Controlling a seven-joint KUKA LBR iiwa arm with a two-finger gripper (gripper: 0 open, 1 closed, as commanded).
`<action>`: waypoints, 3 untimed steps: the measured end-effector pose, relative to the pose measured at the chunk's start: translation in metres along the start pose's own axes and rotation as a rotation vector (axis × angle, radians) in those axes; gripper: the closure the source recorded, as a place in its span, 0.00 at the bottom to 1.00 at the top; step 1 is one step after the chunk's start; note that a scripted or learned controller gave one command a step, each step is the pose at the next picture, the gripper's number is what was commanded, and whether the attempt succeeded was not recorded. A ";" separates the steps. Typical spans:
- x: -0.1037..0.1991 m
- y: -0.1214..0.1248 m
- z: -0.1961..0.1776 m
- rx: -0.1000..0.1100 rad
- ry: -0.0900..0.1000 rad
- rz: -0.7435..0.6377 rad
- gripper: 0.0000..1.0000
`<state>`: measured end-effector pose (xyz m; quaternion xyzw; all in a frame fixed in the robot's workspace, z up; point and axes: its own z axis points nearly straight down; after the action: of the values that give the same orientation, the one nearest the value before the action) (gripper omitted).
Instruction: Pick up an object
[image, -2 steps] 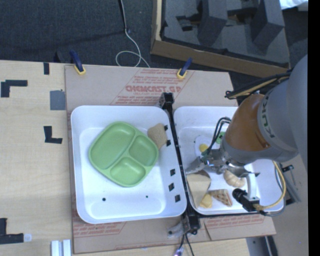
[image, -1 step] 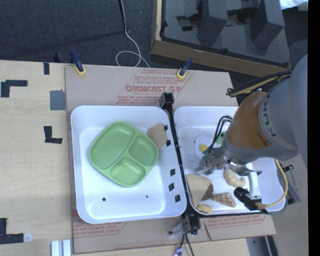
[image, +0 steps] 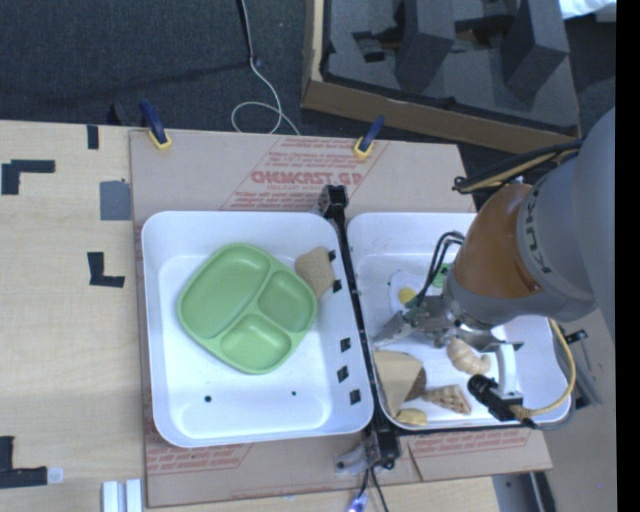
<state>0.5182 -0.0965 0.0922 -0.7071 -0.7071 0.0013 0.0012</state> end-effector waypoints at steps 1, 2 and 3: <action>-0.006 0.065 0.008 -0.003 0.000 -0.002 0.00; -0.015 0.112 0.008 -0.004 -0.001 -0.003 0.00; -0.002 0.080 0.008 -0.003 -0.002 0.000 0.00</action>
<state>0.5979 -0.0982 0.0840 -0.7070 -0.7072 0.0008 -0.0004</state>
